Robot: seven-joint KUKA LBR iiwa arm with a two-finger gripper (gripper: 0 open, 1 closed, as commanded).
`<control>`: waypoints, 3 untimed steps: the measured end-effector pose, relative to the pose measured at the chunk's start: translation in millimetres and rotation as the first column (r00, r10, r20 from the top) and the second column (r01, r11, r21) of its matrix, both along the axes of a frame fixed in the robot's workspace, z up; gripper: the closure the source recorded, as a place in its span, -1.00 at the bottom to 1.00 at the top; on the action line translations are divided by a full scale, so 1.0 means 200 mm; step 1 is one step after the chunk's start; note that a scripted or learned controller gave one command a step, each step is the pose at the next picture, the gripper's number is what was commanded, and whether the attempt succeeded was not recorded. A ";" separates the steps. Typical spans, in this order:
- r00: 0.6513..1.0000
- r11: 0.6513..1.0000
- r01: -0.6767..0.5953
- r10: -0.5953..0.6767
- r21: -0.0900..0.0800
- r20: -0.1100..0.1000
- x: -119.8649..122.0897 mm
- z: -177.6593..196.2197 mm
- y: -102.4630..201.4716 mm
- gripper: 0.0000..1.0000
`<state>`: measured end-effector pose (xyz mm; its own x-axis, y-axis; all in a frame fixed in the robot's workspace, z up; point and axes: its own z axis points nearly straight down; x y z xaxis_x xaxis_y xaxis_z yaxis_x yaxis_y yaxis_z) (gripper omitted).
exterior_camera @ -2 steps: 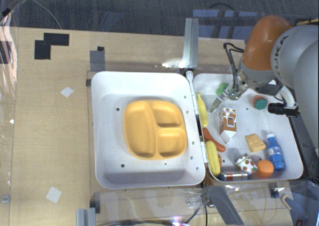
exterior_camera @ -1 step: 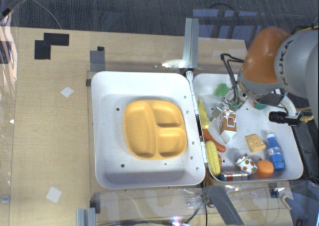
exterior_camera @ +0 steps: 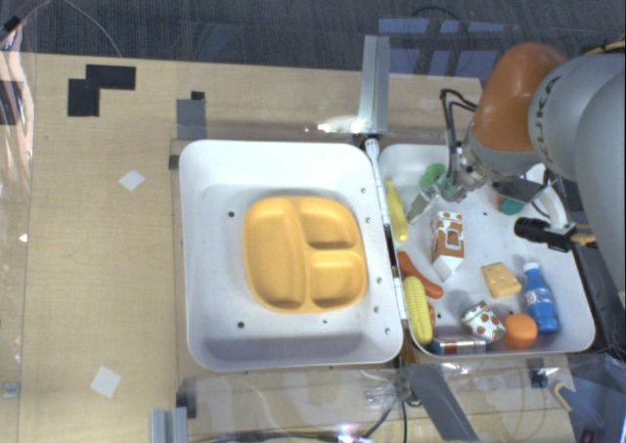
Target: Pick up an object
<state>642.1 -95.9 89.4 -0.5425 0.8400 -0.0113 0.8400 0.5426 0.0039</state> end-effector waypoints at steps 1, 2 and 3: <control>0.992 0.992 0.130 -0.130 0.002 0.006 -0.08 0.00 0.00 -1.00; 0.985 0.985 0.174 -0.173 0.009 -0.014 0.13 -0.01 -0.08 -1.00; 0.986 0.986 0.166 -0.167 0.006 0.006 0.16 0.06 -0.08 1.00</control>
<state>673.4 -112.2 102.1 -0.3950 0.9186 -0.0094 0.9185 0.3951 0.0128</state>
